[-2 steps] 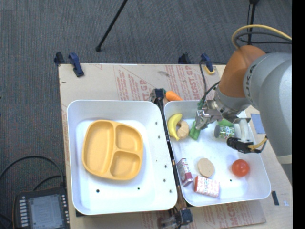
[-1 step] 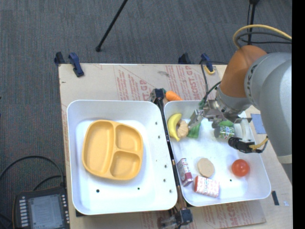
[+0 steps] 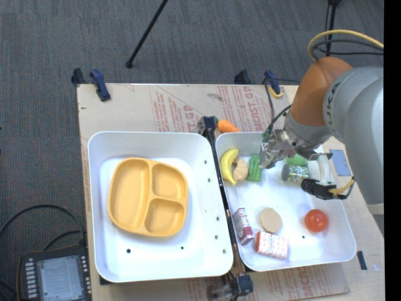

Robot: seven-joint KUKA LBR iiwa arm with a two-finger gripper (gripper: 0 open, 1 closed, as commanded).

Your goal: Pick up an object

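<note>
Hovering low in the right bin [image 3: 338, 246], at its 12 o'clock end.
Gripper [image 3: 268, 156] spread unreadable; green block [image 3: 254, 168] just beside it at 8 o'clock, long axis running 12 to 6, banana [image 3: 228, 165] beyond at 9.

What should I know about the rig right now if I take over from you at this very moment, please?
Gripper: low over the far part of the right bin, beside the green object; nothing seen between its fingers, and whether they are open or shut cannot be told.
Right bin holds: banana, green object, small can, round tan disc, red-and-white packet, tomato.
Left bin holds the yellow divided plate.
Done: arm brought down into the right bin.
Left: grasp one object and lift it clear.
</note>
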